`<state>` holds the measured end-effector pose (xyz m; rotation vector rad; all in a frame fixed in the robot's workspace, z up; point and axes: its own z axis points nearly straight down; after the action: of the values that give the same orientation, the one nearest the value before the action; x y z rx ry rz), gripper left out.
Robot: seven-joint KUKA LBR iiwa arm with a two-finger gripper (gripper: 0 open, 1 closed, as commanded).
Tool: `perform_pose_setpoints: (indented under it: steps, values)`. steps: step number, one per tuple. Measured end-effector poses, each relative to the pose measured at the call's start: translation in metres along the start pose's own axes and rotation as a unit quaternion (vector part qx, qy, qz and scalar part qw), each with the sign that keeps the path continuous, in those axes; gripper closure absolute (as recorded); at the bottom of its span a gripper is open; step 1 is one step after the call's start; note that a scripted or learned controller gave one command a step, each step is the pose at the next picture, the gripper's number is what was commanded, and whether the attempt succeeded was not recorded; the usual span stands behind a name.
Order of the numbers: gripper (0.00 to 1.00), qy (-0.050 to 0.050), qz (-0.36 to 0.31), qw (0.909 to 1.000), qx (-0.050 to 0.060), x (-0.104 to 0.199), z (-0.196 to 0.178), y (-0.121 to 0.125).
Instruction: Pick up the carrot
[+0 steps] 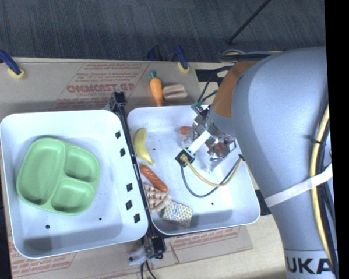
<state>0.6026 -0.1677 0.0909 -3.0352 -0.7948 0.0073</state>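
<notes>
Camera view looks down on my worktop with two white bins side by side. My arm comes in from the right, and it is big and grey with an orange band. Its gripper hangs low over the right bin, near that bin's far right corner. I cannot tell how the gripper is set, because the wrist and some wires cover it. The carrot is not in a bin. It lies on the worktop just past the far edge of the right bin, beside a small bun. Inside the right bin I see a banana near the left wall, a sausage below it, and a little patterned packet near the front. A green plate with three parts sits in the left bin.
</notes>
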Motion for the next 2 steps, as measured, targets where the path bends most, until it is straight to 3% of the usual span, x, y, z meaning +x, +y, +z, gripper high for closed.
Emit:
perform_pose_setpoints:
  steps: [1,2]
  values:
    - [0.00,0.000,0.011,0.9999,0.000,-0.048,-0.033,0.001]
    - [0.00,0.001,0.104,0.9945,0.000,0.005,-0.001,0.026]
